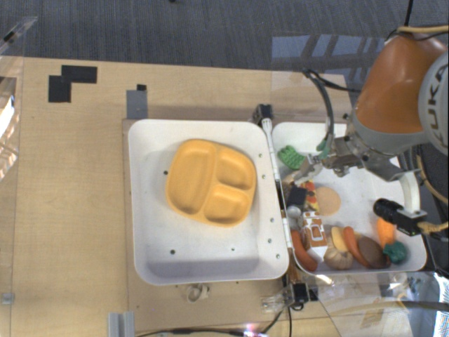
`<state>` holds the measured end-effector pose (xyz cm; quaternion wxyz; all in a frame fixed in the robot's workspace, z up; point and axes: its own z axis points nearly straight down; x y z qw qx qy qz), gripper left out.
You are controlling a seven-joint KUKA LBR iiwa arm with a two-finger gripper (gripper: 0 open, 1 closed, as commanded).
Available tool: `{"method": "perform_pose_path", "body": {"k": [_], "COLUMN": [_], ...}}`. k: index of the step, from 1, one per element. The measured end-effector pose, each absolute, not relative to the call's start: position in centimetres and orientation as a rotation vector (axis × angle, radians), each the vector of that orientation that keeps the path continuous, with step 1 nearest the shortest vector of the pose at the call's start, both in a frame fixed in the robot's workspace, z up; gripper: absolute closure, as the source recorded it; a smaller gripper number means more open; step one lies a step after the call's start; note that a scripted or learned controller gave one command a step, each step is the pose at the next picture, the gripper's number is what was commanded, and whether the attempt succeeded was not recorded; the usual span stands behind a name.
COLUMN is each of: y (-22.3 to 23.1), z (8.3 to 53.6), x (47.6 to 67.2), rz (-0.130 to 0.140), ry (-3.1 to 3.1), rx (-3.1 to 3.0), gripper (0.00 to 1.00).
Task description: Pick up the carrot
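Hand (309, 170) is seen low over the far-left part of the right bin (414, 262), close beside a green leafy toy (291, 156). Whether it is released or clenched cannot be told from this slant, and nothing can be made out in its grasp.

The carrot (386, 231) is found at the opposite side of that bin, near the near-right corner. It appears as a short orange body with a dark green tuft at its near end. A black bar-shaped part (397, 216) lies just above it and seems to overlap its far end; what that part belongs to cannot be told. A brown oval piece (370, 252) lies just beside the carrot on the left, and beyond it a row of tan and reddish food toys is packed along the near wall. A pale pink disc (327, 202) is set near the bin's middle. In the left bin (151, 258) a yellow divided plate (210, 182) is carried.

The step in hand is judged to be the approach, since the carrot is well apart from the hand and has not been grasped. For the next move, the hand would need to be carried across the bin toward the near-right corner and lined up over the orange body. It would then have to be lowered without the brown piece or the bin wall being caught.
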<state>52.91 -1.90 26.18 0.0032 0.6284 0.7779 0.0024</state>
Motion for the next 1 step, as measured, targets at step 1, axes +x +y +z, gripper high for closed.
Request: {"method": "perform_pose_path", "body": {"k": [1], "y": [-6.26], "z": [27.77], "x": [50.34], "rz": [0.005], "ry": [2.66], "rx": [1.654], "gripper": [0.0]}}
